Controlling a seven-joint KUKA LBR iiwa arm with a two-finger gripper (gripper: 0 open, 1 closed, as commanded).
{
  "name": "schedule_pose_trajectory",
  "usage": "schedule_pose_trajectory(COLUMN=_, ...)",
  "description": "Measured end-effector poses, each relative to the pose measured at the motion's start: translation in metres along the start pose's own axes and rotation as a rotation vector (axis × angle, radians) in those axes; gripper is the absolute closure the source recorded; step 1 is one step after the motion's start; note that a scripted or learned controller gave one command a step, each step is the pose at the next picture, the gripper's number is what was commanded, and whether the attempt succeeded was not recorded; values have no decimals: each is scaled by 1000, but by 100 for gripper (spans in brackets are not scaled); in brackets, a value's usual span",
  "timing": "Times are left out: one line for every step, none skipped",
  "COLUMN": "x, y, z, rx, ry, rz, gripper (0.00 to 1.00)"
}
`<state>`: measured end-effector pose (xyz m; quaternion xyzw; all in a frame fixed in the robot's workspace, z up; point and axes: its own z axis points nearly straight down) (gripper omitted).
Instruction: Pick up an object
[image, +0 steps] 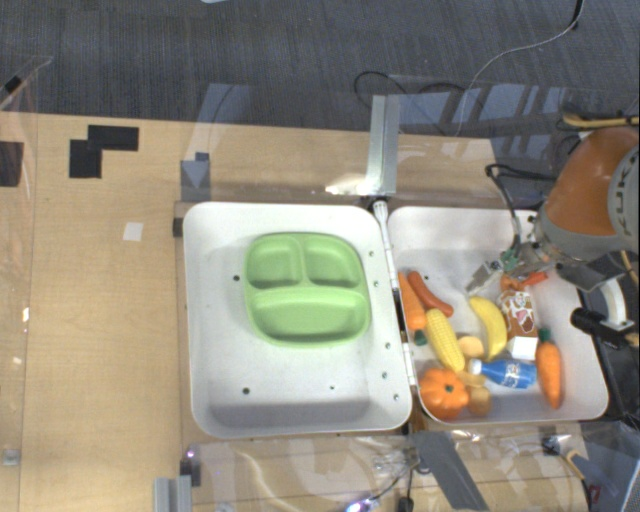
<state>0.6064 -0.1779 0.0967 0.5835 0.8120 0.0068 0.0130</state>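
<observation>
The gripper (516, 262) hung low at the right bin's (440, 235) far side, near the banana (489, 322); I couldn't tell its grasp. Toys crowded the near half. A clean pick likely meant dropping squarely over one piece.

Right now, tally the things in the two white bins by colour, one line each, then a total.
Green: 1, the green plastic divided plate
Yellow: 2, the yellow toy corn cob and yellow toy banana
Orange: 3, the round orange toy pumpkin and two orange toy carrots
Blue: 1, the blue bottle
Total: 7, small unclear pieces left out.
</observation>
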Motion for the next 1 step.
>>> schedule_pose_trajectory(x=8, y=-10, z=-43, rx=19, ry=10, rz=-80, gripper=0)
